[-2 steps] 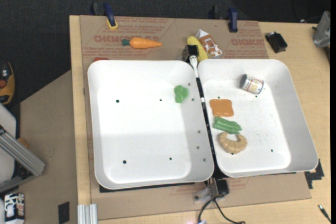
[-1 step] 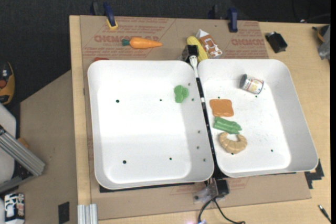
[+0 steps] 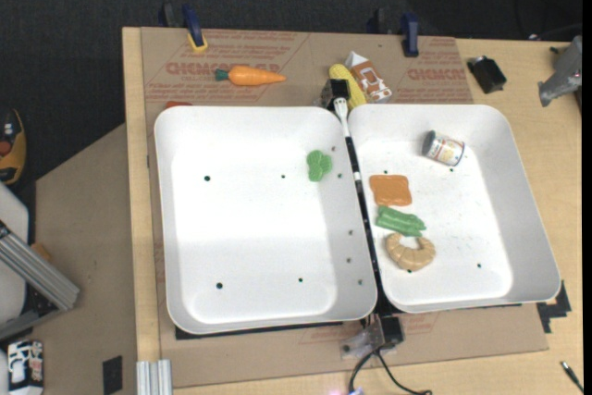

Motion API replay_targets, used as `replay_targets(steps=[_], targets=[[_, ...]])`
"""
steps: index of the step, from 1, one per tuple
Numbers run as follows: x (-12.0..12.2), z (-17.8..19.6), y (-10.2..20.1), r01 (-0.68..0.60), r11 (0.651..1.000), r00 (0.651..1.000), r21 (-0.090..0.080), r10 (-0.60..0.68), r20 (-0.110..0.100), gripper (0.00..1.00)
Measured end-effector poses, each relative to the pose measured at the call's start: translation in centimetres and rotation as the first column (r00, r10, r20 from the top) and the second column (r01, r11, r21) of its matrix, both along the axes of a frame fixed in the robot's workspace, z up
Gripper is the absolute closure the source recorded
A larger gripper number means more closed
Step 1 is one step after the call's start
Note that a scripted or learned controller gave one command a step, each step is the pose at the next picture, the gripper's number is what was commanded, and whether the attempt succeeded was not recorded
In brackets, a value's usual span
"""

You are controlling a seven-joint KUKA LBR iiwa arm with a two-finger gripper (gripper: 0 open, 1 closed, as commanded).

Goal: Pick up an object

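Observation:
The right bin [image 3: 518,199] holds a small tin can [image 3: 445,148] lying on its side, a flat orange slab [image 3: 391,190], a green pod-like piece [image 3: 400,220] and a tan ring-shaped piece [image 3: 410,252]. A single green lump [image 3: 319,165] sits in the left bin [image 3: 240,291], near its right wall. A grey part of my gripper [image 3: 561,74] pokes in at the right edge, beyond the right bin's far right corner and away from every object. Nothing is seen in its grasp.
On the brown board behind the bins lie a toy carrot [image 3: 250,76], a yellow banana [image 3: 344,83], an orange and white packet [image 3: 370,80] and a small black block [image 3: 486,73]. Blue clamps [image 3: 194,30] [image 3: 408,32] grip the board's far edge.

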State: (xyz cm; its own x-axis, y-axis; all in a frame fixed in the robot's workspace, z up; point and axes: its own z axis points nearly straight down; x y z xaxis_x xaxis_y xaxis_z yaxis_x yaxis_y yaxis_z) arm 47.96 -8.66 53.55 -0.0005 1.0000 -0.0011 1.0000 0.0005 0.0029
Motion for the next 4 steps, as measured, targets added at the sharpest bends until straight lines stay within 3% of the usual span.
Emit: replay_targets(steps=[1, 2, 3, 4], targets=[[0.1, 1.1, 0.0, -0.001, 1.000, 1.000, -0.002, 0.001, 0.006, 1.00], [0.1, 1.1, 0.0, 0.000, 1.000, 1.000, -0.002, 0.000, 0.004, 0.00], [0.1, 2.2, 0.0, -0.001, 1.000, 1.000, -0.003, 0.001, 0.010, 1.00], [0.1, 2.1, 0.0, -0.001, 1.000, 1.000, -0.003, 0.001, 0.009, 0.00]])
